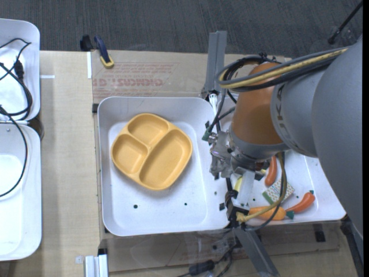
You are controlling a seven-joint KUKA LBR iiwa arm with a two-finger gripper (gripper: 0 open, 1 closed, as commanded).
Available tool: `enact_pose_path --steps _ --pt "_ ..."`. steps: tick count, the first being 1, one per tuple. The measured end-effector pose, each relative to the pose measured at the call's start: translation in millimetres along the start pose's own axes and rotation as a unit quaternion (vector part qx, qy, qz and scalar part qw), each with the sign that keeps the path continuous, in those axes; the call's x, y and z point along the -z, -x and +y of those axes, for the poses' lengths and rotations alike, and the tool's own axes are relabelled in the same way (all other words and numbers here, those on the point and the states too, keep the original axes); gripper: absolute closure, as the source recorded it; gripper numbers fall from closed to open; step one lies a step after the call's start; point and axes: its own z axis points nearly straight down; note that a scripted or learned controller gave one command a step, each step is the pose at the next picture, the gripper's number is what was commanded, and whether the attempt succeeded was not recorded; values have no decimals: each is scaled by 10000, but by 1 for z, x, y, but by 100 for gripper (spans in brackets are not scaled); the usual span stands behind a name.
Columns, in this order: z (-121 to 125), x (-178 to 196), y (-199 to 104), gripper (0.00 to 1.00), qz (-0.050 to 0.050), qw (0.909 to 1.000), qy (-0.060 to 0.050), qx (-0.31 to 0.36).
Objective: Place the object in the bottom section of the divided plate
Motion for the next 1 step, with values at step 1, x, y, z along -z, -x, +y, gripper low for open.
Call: enact_pose_path --steps 1 --pt "-15 21 -9 100 2 9998 11 -191"
